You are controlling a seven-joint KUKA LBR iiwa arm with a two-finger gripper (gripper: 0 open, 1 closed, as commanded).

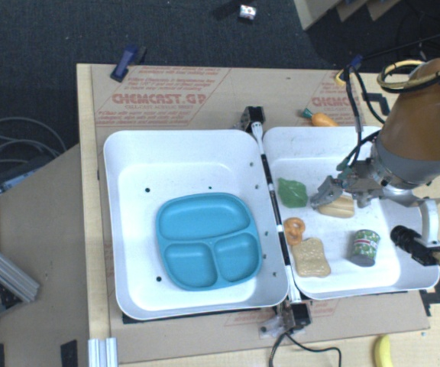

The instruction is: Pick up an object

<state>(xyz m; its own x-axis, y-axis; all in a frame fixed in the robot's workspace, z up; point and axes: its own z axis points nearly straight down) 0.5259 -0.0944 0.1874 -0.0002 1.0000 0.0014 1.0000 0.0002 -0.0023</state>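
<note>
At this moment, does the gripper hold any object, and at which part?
It cannot be told. The gripper sits low over a pale beige piece in the right bin, touching or near its left end.

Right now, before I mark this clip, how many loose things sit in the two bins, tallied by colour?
Blue: 1, the divided tray in the left bin.
Green: 2, a leafy piece and a labelled can.
Orange: 1, a ring.
Tan: 2, a cracker-like slab and a pale block under the gripper.
Total: 6.
</note>
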